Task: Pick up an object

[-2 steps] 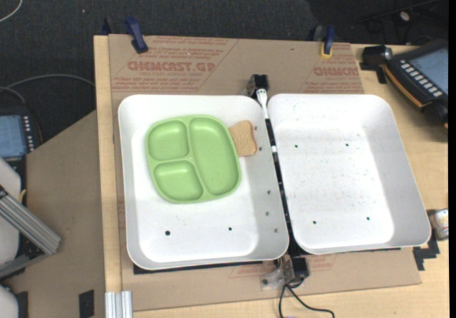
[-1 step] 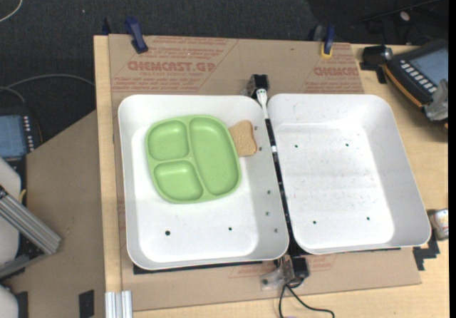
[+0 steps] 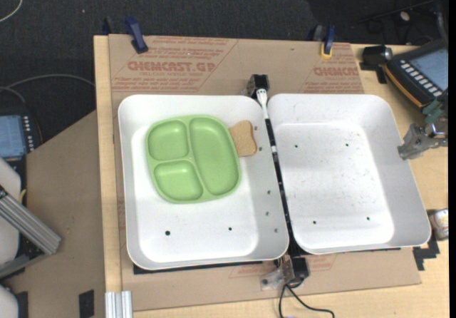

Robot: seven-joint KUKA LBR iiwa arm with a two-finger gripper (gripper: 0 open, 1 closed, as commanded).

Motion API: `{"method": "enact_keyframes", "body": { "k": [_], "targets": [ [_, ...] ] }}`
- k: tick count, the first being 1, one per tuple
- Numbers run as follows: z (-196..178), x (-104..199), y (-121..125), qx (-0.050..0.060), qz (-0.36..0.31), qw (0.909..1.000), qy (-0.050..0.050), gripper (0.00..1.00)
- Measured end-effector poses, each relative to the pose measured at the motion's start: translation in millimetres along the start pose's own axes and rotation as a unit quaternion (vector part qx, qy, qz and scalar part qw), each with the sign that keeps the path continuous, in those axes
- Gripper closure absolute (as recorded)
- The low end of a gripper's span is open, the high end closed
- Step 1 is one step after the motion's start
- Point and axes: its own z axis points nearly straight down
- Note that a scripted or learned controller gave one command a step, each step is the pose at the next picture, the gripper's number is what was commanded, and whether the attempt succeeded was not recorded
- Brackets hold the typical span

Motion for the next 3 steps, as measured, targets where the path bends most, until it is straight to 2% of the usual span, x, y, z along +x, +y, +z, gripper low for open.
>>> {"method": "enact_keyframes", "body": {
  "k": [1, 2, 3],
  "targets": [
    [-106, -48, 35, -0.012, 0.001, 0.9999, -0.006, 1.0],
    [-25, -14, 0, 0.0, 0.0, 1.0, 0.0, 1.0],
    [-67, -70, 27, -0.008, 0.002, 1.0, -0.004, 1.0]
  ]
}}
